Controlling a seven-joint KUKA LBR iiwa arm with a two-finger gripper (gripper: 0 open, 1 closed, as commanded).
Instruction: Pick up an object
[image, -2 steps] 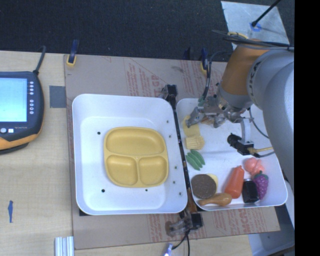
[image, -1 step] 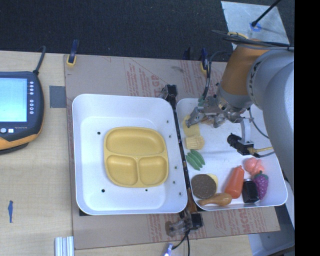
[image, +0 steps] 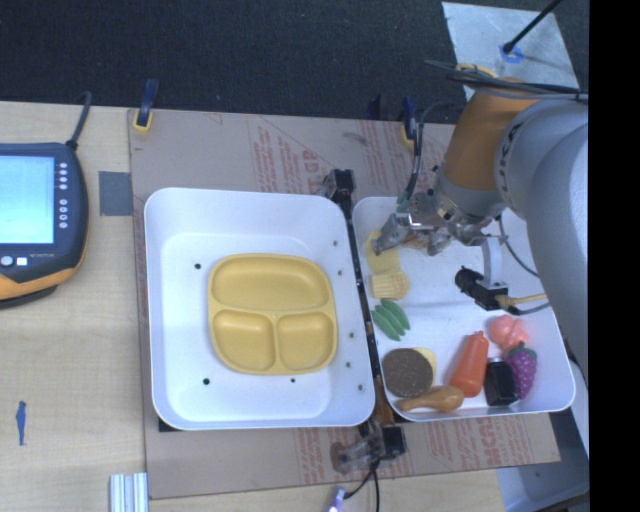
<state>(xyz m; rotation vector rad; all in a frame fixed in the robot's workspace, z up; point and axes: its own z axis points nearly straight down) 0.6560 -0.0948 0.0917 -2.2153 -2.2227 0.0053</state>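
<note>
My gripper (image: 412, 238) hangs low over the far left corner of the right bin (image: 556, 398), and it is open. A pale yellow toy piece (image: 381, 254) lies just under its left finger, not held. Nearer the camera along the bin's left side lie a yellow ridged piece (image: 391, 286) and a green pod (image: 392, 318). At the front of the bin are a brown round patty (image: 407, 371), a tan drumstick shape (image: 432, 402), an orange-red bottle (image: 469, 363), a pink piece (image: 506, 329), purple grapes (image: 523, 365) and a small black block (image: 498, 386).
The left bin (image: 180, 400) holds a yellow divided plate (image: 272, 311). A tablet-like pendant (image: 35, 215) lies at the bench's far left. The arm's grey body and orange band (image: 478, 135) cover the right bin's far right side. A black cable fitting (image: 482, 288) hangs beside the gripper.
</note>
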